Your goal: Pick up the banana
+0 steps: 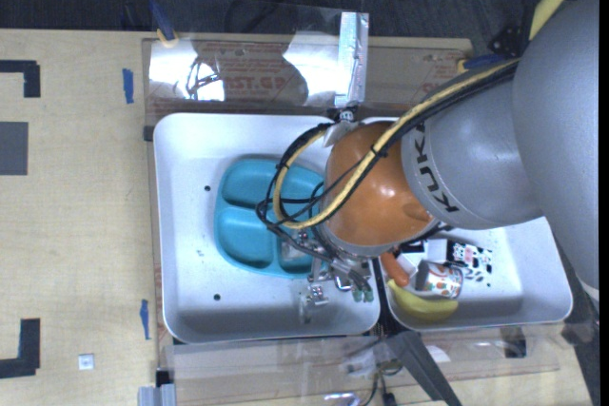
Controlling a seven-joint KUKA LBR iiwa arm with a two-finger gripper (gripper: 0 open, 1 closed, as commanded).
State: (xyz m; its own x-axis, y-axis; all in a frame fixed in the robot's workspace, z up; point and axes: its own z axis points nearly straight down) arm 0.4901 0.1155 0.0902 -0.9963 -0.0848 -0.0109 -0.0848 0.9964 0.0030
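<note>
A view from above of a pale wooden counter [76,233] carrying two shallow white bins side by side. A large grey robot arm [504,138] reaches in from the right edge and covers much of the scene; an orange band [371,190] rings it just above the wrist, with black and yellow cables looping around it.

The claw [328,285] hangs below the orange band, over the near right corner of the left bin [181,204], close to the wall the two bins share. Its metal parts are small and partly hidden by the wrist, and how far apart its tips stand cannot be told from this angle. Nothing can be seen between them.

The banana [425,303] lies in the right bin [542,285], near that bin's front left corner. It is yellow and curved, lying flat on the bin floor. It sits just to the right of the claw, on the other side of the shared wall, and is apart from the claw, not touching it.

Just above the banana are an orange object [399,272] and a small white and orange item [441,279], with a white card printed in black [470,259] behind them.

In the left bin, a teal divided dish [249,222] lies partly under the wrist and cables. Beyond the bins stands a clear plastic panel [257,62] catching bright reflections.
</note>
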